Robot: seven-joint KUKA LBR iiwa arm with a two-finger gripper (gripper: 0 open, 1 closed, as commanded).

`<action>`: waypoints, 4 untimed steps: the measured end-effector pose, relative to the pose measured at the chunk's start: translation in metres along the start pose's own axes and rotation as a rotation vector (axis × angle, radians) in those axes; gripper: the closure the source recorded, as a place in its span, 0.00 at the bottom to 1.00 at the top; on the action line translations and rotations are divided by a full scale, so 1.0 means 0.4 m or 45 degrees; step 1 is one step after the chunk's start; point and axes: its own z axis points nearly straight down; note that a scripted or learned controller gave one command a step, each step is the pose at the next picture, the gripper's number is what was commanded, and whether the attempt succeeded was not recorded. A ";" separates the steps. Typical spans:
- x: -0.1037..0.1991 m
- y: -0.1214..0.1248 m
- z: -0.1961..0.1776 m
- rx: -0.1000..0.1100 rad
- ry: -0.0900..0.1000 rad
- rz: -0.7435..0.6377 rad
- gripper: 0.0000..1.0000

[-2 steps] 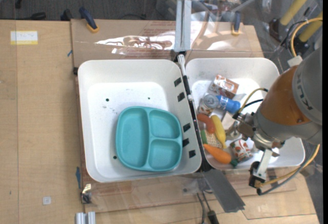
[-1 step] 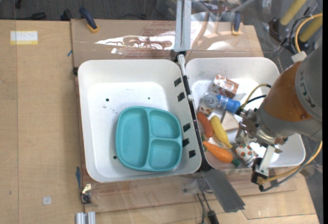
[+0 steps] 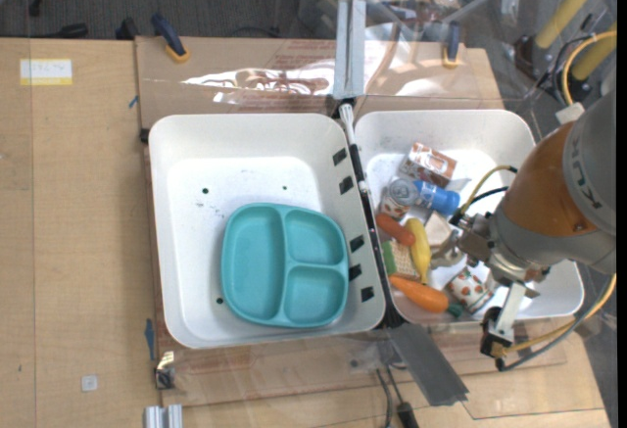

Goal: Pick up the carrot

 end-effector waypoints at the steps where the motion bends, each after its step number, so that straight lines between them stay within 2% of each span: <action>1: 0.000 0.000 0.000 0.000 0.000 0.000 0.00; 3: 0.000 0.000 0.000 0.000 0.000 0.000 0.00; 4: -0.136 0.127 -0.245 0.027 -0.007 0.068 0.00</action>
